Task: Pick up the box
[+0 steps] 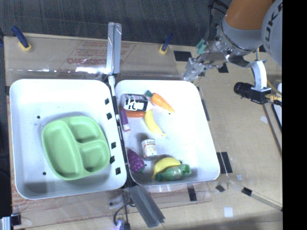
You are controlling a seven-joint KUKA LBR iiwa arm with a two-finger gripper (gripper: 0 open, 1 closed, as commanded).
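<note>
Orange-banded arm (252, 6) loomed closest, its gripper (193, 70) hanging over the right bin's (204, 143) far right corner, fingers' state unclear. Black-and-white box (135, 102) lay near that bin's far left corner, touching a carrot (160, 101).

Tan bench (240, 128) with black tape marks, dark floor (144, 6) behind.

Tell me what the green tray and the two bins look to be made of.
Green tray: probably moulded plastic with a matte finish, judging by its rounded compartments and even colour. Left bin and right bin: likely white plastic, smooth and slightly glossy, with soft rounded corners and faint sheen. Not certain from one view.
</note>
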